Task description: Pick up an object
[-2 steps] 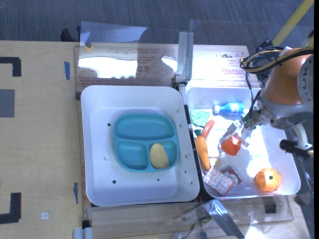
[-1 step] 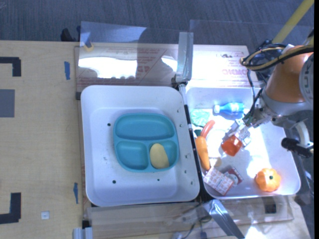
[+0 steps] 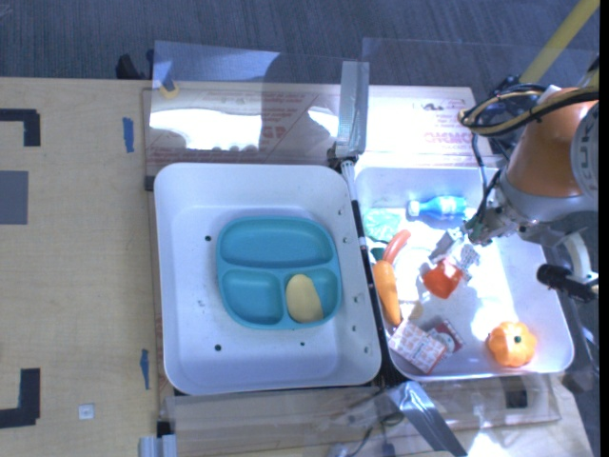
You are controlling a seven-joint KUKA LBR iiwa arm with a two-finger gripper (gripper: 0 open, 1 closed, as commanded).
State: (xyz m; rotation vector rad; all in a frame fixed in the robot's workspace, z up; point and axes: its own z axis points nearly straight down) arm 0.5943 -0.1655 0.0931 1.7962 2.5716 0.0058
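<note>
A small red blocky object with a pale top (image 3: 442,279) is sitting in the middle of the right white bin (image 3: 547,298), directly under the gripper's metal fingers (image 3: 455,252), which are reaching down to its upper edge. It is lying between a long orange carrot-shaped toy (image 3: 386,291) on its left and a round orange fruit (image 3: 511,344) toward the bin's near right corner.

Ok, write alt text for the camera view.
A grey arm's gripper hangs over a small red object in the right bin, among a carrot, bottle and orange. The left bin holds a blue tray with a yellow item.
</note>
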